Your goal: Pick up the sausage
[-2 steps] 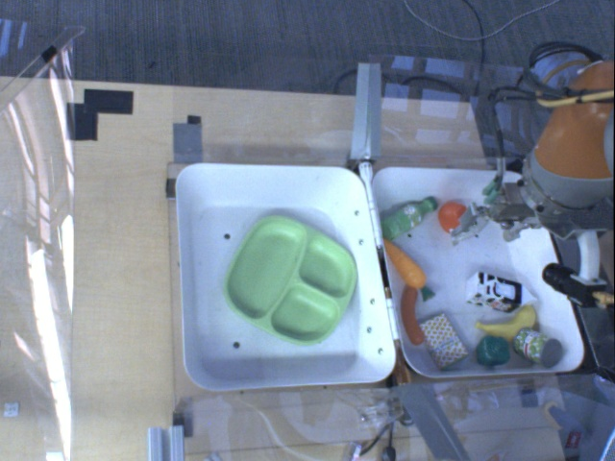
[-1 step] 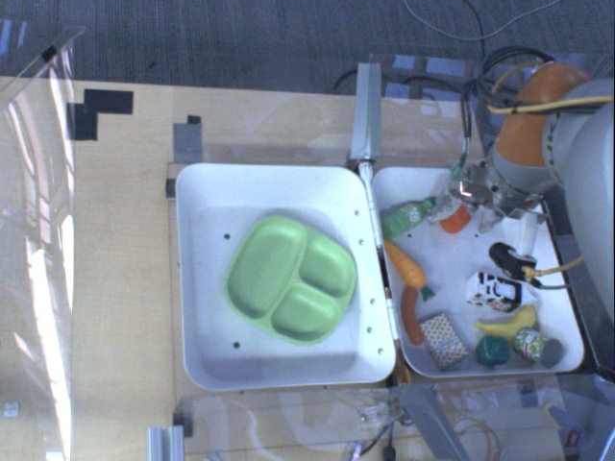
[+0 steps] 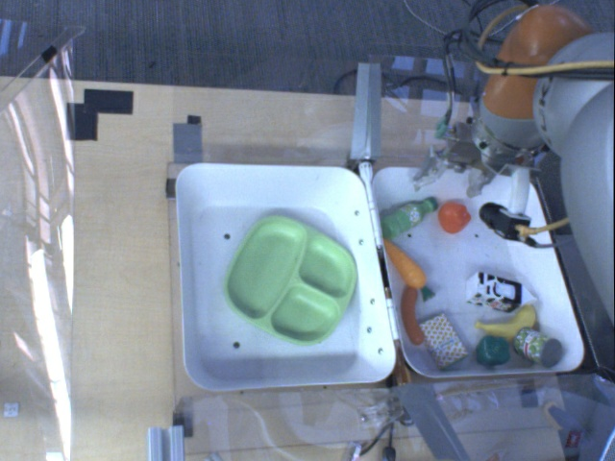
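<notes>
Hand [image 3: 452, 177] hangs over the far edge of the right bin [image 3: 569, 339], its two fingers spread apart with nothing between them. It is set on the grey arm that reaches in from the right, with the orange band just above the wrist.

Just below the hand, inside the bin, lies a red-orange ball [image 3: 455, 217], and to that ball's left a green bottle [image 3: 408, 216] lies on its side against the bin's left wall. Nearer the camera along that same wall an orange carrot [image 3: 405, 264] lies at a slant.

The sausage [image 3: 412, 315], reddish brown, lies lengthwise right after the carrot, close to the left wall and well apart from the hand. A patterned block [image 3: 443, 340] sits just beside its near end.

Toward the right wall there is a black-and-white packet [image 3: 495, 291], then a yellow banana [image 3: 509, 320], with a teal lump [image 3: 492, 351] and a small can [image 3: 535, 346] on its side in the near corner.

The left bin [image 3: 207, 353] holds a green divided plate [image 3: 293, 279], tilted a little against the bin's lines. Both bins rest on the pale wooden table [image 3: 115, 257].
</notes>
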Controlling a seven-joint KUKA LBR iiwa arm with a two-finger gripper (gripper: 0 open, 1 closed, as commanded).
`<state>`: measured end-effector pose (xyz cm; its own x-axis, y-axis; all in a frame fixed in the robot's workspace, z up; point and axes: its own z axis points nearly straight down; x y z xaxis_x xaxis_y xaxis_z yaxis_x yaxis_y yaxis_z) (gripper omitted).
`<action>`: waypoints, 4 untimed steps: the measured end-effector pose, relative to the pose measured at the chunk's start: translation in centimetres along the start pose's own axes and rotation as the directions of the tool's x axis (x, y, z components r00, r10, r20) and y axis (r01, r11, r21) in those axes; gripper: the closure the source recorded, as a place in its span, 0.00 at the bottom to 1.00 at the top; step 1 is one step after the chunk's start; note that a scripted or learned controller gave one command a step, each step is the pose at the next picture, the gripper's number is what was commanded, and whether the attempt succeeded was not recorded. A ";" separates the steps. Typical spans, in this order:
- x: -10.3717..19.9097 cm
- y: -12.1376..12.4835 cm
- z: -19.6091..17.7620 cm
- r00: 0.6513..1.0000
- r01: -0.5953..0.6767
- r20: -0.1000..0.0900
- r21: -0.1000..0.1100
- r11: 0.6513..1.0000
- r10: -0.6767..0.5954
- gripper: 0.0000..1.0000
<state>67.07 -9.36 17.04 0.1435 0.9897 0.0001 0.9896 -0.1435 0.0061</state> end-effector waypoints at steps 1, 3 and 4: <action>-5.3 -1.8 8.3 0.991 0.132 0.002 -0.002 0.991 -0.132 0.00; -5.1 -1.3 5.9 0.990 0.138 0.002 -0.015 0.990 -0.138 1.00; -2.7 -1.2 7.3 1.000 0.027 0.011 0.002 1.000 -0.027 1.00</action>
<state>65.51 -11.85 9.68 0.1165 0.9931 -0.0110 0.9932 -0.1165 0.0038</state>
